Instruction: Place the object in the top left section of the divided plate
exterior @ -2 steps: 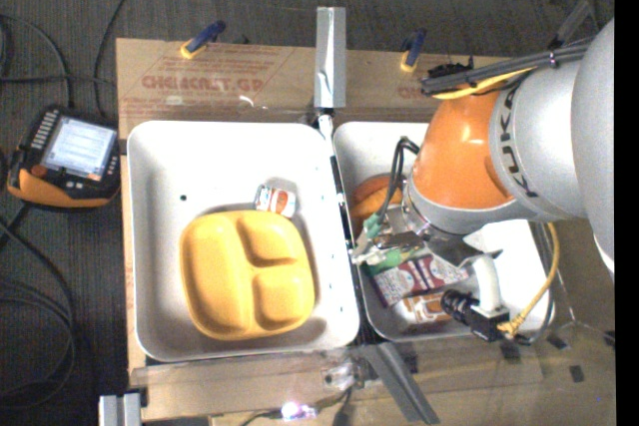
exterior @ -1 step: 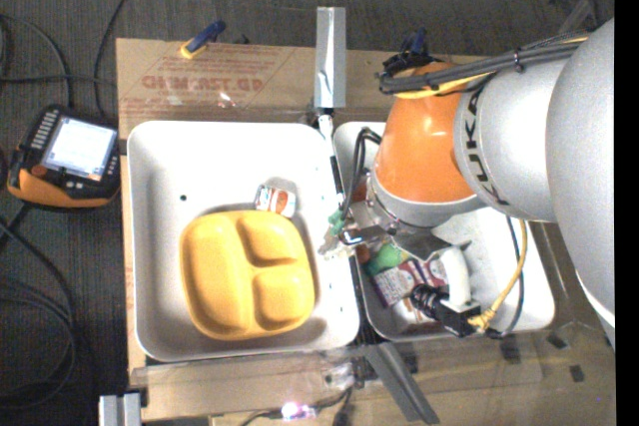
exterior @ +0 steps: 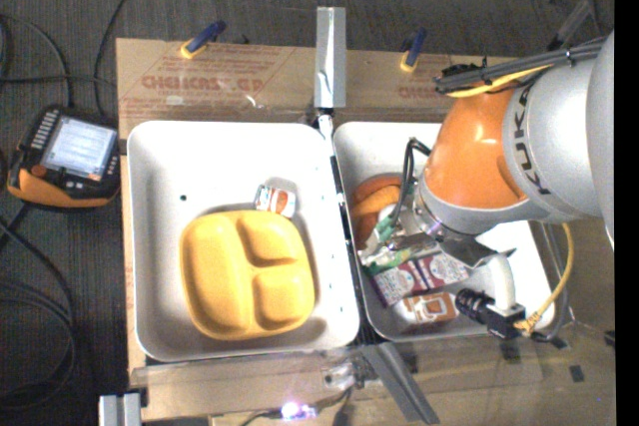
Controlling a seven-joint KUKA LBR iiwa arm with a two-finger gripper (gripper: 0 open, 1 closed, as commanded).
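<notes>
Far left, off the bench: a teach pendant (exterior: pixel 65 160) with a lit screen, laid on the floor, cable trailing away. Screen text too small to read.

Under both bins: a cardboard sheet (exterior: pixel 225 80), pinned at its far edge by 2 blue-and-yellow clamps (exterior: pixel 203 38), presumably to stop it sliding. Red printing on it, faint and not legible.

In the left bin (exterior: pixel 150 214): a yellow divided plate (exterior: pixel 250 271) with 3 sections, lying flat toward the near side. Nothing in the top left section (exterior: pixel 215 249) so far. Just beyond the plate's far rim, touching or nearly so, a small can (exterior: pixel 277 200) on its side, with a white and orange label, its wording unreadable. Not on the plate.

Between the bins, at the far edge: an upright metal post (exterior: pixel 330 55).

In the right bin (exterior: pixel 544 259): a round orange item (exterior: pixel 371 195) against the left wall, then a heap of snack packets (exterior: pixel 414 276), green, white and purple, with a brown one nearest the camera. Print on them blurred.

Low over that heap: the gripper (exterior: pixel 397 244), tucked under the wrist. Open or closed: cannot tell. No item seen held.

Probably a pick under way in the right bin, so the task's object is likely 1 of those packets, well apart from the plate. Carry and placing not yet done.

On the arm (exterior: pixel 519 155): part of the "KUKA" lettering, black on grey.
</notes>
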